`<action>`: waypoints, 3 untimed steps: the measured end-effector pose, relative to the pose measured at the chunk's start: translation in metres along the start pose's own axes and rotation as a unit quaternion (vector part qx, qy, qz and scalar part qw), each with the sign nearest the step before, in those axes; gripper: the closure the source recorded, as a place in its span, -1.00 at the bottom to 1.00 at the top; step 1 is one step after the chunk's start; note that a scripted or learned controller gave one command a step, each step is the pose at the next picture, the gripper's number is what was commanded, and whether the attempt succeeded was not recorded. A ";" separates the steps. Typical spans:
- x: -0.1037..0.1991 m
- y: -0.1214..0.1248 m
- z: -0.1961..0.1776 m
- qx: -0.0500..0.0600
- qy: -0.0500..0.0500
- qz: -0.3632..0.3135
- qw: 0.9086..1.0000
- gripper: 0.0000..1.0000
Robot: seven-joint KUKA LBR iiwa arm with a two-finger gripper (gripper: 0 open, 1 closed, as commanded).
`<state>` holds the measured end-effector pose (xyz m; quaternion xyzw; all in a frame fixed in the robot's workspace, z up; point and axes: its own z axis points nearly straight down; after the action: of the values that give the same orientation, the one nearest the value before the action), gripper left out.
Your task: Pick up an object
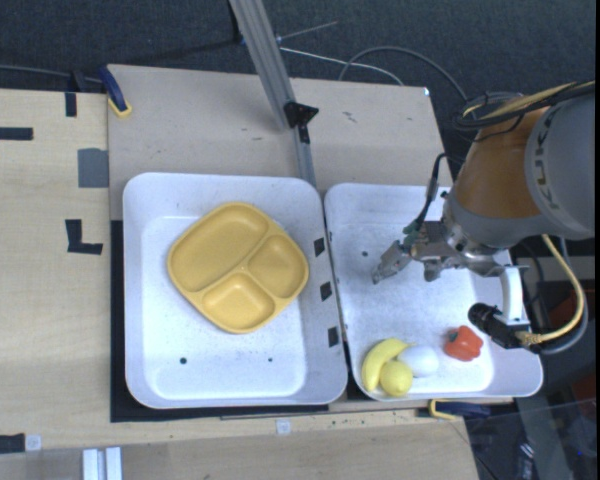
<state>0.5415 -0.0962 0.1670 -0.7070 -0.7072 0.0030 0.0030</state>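
No brand, label or readable writing shows on any of the things; a few dark letters on the arm's [555, 168] grey housing at the right edge of the frame are cut off and cannot be read.

The things that could be picked up lie in the lower part of the right bin [380, 208], at the lower right of the frame. A yellow banana [378, 358] curves along the bin's lower left corner, and a yellow lemon [397, 378] sits touching it. A small white rounded object [421, 360], perhaps an egg, lies just beside both. A little apart to the right sits a red pepper-like toy [463, 343] with a dark stem end; its exact shape is hard to make out.

The left bin [140, 268] holds a yellow divided plate [238, 266] with three compartments, tilted diagonally in the bin's upper half.

The gripper [398, 261] hangs over the middle of the right bin, above bare white floor and well apart from the fruit cluster. Its fingers stand spread apart with nothing between them. The wrist behind it is partly hidden by the orange band and by cables.

A metal pole [263, 48] slants down from the top centre of the frame toward the seam between the bins, over the wooden counter [40, 268].
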 end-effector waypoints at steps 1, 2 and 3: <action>0.000 0.000 0.065 0.000 0.000 0.000 1.000 -1.00; 0.001 0.000 0.078 -0.004 -0.001 -0.001 1.000 -1.00; 0.001 0.000 0.068 -0.003 0.000 0.000 1.000 1.00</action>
<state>0.5406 -0.0951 0.0992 -0.7067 -0.7075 0.0005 0.0010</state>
